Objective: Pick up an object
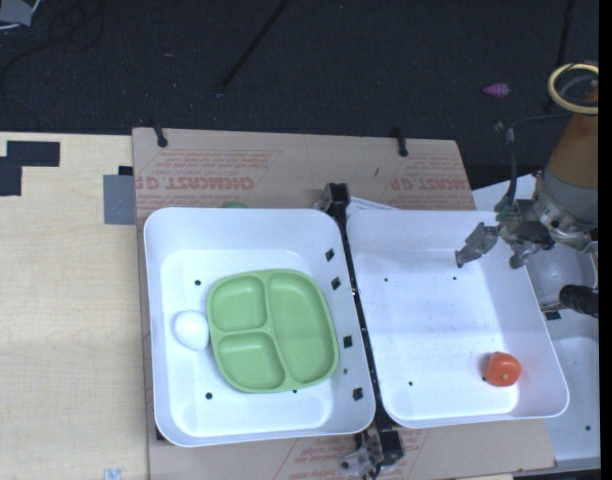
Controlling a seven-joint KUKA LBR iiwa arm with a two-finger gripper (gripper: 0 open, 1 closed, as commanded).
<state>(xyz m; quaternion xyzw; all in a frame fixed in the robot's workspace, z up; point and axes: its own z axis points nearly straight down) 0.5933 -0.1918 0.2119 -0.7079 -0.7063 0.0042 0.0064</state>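
While the claw (496,245) hangs over the far right corner of the right bin (436,318), note that its two fingers look spread and nothing sits between them. Your likeliest target, the small orange-red object (502,369), lies alone near the right bin's near right corner, well apart from the claw. Risk one: it looks rounded, so a descent slightly off centre could nudge it and send it rolling across the bare floor rather than seating it between the fingers. Risk two: it sits close to the bin's right wall, so one finger may land on the rim or slope and stop the claw short. Over in the left bin (176,238), a green divided plate (272,329) fills the middle, with a white egg-like object (191,329) touching its left edge. You would find both awkward: the plate is wide, flat and low, offering only a thin rim, and the egg, pressed against that rim, leaves little room for a finger on that side. Judged from this view, no pick is yet begun.
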